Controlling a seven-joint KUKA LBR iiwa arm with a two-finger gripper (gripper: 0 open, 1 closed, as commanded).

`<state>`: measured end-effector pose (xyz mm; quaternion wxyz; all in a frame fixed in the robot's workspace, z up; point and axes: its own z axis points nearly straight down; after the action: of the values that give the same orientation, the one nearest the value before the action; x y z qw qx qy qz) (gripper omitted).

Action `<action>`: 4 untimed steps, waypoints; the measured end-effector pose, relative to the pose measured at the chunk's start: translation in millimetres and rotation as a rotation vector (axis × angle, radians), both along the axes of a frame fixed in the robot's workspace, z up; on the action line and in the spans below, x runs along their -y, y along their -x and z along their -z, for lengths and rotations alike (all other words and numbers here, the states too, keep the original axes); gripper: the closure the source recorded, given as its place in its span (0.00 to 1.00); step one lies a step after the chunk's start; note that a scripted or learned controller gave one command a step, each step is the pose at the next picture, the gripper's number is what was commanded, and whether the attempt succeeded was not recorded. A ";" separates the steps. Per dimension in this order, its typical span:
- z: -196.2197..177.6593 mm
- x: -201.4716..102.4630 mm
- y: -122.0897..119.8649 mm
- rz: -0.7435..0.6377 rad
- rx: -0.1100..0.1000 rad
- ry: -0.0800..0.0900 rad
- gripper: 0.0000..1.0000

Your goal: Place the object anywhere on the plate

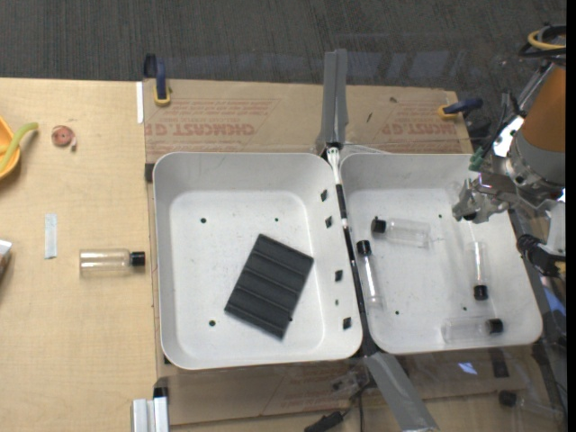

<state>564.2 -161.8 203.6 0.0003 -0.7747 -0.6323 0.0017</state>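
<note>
End effector (470,207) over right bin (531,331), wooden bench (72,349), dark carpet (225,16)

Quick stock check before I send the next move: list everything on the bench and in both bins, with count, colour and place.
Bins: 2, white, side by side mid-bench; left bin, right bin.
Ribbed plate: 1, dark grey, flat in the left bin, turned at an angle.
Clear vials with black caps in the right bin: 4; one near the back, one along the left wall, one at the right, one at the front edge.
Clear vial on the bench: 1, black cap, left of the bins.
Small pink disc: 1, far left of the bench.
Orange item: 1, cut off at the left edge.
Cardboard sheet: 1, brown, under the bins.
Arm: 1, grey and orange, from the right.
Gripper: 1, over the right bin's back right corner.
</note>
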 end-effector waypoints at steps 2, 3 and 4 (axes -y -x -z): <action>12.9 -236.8 -94.4 -0.486 0.000 -0.001 1.00; -143.8 -169.9 -95.2 -0.541 0.003 0.000 1.00; -26.8 -229.1 -49.7 -0.513 -0.001 -0.001 1.00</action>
<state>613.9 67.3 230.4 0.0007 -0.5892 -0.8080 0.0017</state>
